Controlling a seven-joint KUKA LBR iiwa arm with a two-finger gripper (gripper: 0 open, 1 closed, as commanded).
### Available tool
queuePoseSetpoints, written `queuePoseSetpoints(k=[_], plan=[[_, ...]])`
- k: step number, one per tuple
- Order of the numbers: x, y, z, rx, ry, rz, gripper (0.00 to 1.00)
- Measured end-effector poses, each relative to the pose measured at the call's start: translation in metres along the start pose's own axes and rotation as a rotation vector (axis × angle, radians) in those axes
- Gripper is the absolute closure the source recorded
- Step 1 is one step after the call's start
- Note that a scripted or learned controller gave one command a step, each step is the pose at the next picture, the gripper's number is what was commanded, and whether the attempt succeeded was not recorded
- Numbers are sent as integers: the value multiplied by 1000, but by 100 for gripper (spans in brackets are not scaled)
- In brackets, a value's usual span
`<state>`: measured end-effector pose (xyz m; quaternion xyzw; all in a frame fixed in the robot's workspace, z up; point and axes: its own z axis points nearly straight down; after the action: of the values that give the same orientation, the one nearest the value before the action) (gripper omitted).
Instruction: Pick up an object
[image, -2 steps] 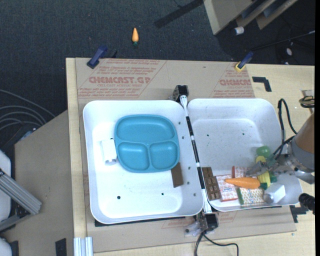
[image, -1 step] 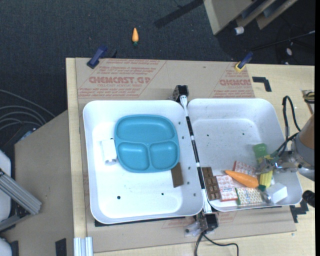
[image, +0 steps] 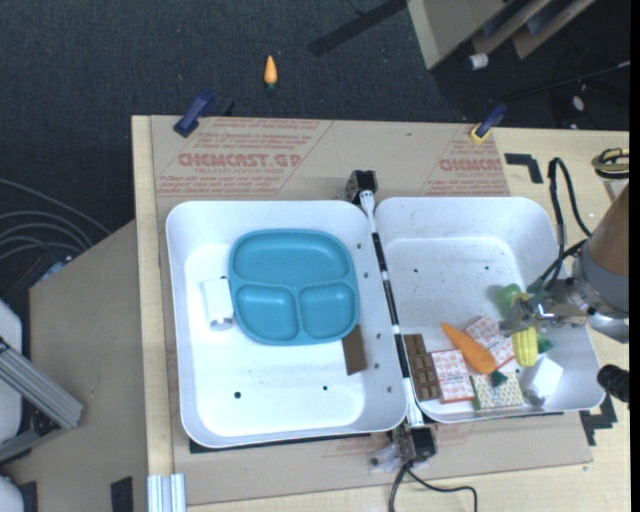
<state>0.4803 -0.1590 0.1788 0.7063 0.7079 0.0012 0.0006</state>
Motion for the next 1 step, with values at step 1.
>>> queuePoseSetpoints(k=[1], plan=[[72,0,-56,2,0,1,100]])
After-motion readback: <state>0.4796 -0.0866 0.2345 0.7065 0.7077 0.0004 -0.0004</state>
